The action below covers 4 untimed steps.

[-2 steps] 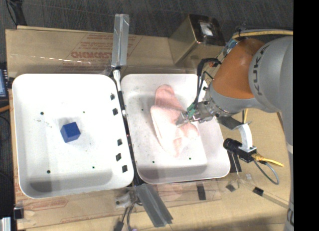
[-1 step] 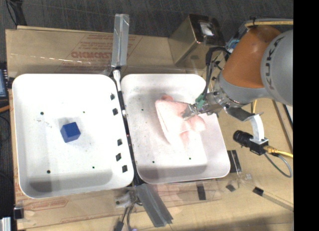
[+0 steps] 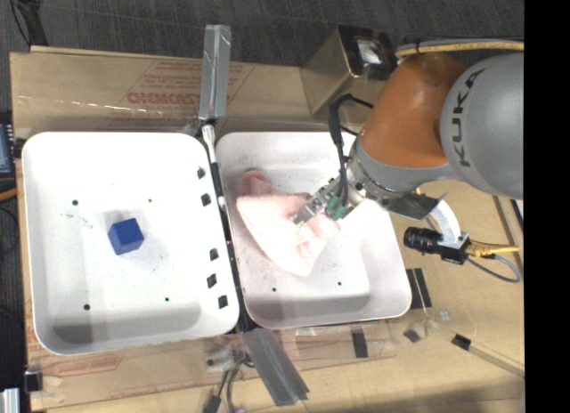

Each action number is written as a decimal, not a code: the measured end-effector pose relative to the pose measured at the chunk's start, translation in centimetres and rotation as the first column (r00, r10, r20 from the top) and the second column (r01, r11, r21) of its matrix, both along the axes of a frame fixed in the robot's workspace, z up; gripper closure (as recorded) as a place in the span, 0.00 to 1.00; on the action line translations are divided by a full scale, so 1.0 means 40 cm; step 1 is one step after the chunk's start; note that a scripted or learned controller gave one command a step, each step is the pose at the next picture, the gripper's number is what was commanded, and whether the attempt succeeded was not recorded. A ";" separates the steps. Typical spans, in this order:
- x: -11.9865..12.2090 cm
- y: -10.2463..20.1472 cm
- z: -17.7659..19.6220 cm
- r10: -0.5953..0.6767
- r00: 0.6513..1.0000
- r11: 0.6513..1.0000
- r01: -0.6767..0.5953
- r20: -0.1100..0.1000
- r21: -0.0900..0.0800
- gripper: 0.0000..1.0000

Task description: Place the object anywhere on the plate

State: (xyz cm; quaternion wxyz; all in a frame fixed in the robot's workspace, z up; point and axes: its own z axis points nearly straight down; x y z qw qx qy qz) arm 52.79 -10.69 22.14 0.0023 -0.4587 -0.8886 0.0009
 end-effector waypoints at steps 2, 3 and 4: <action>-0.029 0.236 0.008 0.722 0.692 0.692 -0.722 0.004 0.000 1.00; -0.029 0.378 0.016 0.820 0.573 0.573 -0.820 0.004 -0.001 1.00; -0.065 0.502 0.023 0.821 0.571 0.571 -0.821 0.003 0.001 1.00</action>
